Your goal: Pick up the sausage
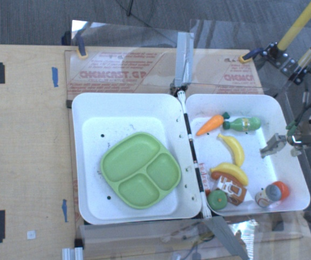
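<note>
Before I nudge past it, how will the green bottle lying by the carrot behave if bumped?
The green bottle lies on its side, so it would probably roll. It looks like smooth plastic, likely light and stiff. The carrot sits close by its cap end and might get shoved too.

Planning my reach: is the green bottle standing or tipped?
Tipped: the green bottle lies on its side, cap pointing toward the carrot.
</note>
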Tool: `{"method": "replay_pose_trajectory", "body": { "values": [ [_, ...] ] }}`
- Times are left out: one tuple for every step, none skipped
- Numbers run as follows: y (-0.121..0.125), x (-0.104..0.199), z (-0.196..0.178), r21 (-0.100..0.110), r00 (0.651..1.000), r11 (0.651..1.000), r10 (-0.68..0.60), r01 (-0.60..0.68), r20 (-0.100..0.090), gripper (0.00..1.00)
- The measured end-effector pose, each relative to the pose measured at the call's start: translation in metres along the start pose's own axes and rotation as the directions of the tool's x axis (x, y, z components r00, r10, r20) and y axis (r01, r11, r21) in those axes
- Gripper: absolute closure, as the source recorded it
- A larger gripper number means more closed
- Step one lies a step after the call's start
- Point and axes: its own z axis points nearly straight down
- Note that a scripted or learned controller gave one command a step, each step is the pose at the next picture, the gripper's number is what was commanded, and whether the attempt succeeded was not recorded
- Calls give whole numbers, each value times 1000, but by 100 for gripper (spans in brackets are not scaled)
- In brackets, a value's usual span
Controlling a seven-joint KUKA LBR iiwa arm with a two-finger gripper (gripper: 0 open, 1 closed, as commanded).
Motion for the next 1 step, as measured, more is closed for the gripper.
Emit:
{"method": "replay_pose_trajectory", "body": {
  "values": [
    [-10, 54, 121, -2, 988, 988, 151, -151, 1, 0]
  ]
}}
